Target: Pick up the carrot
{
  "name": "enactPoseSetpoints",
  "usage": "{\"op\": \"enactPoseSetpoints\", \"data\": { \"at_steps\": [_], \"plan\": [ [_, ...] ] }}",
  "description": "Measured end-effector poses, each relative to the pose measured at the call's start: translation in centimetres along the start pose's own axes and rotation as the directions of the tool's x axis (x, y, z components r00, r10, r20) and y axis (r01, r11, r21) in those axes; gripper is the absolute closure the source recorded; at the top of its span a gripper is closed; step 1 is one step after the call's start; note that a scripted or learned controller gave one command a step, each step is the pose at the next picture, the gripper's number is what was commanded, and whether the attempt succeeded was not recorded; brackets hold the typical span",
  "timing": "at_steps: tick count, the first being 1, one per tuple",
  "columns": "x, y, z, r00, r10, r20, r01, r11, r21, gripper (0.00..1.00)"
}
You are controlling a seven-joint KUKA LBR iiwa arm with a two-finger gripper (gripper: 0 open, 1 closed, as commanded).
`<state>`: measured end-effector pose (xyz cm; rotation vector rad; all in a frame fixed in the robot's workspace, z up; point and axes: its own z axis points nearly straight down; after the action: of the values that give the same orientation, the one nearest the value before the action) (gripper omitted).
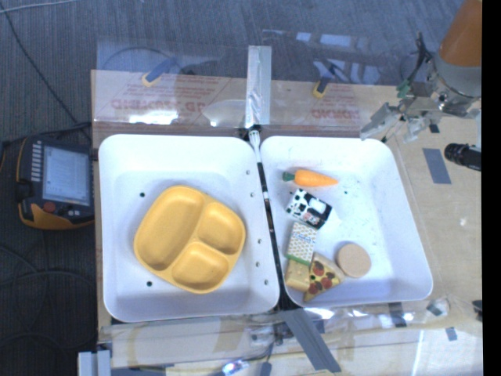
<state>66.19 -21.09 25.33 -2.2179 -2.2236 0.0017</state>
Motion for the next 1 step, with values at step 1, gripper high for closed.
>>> {"op": "enactPoseSetpoints", "data": {
  "at_steps": [1],
  "plan": [
    [3.43, 0.20, 9.28, 0.976, -0.220, 0.002, 0.220, 0.976, 0.001, 0.00]
  ]
}}
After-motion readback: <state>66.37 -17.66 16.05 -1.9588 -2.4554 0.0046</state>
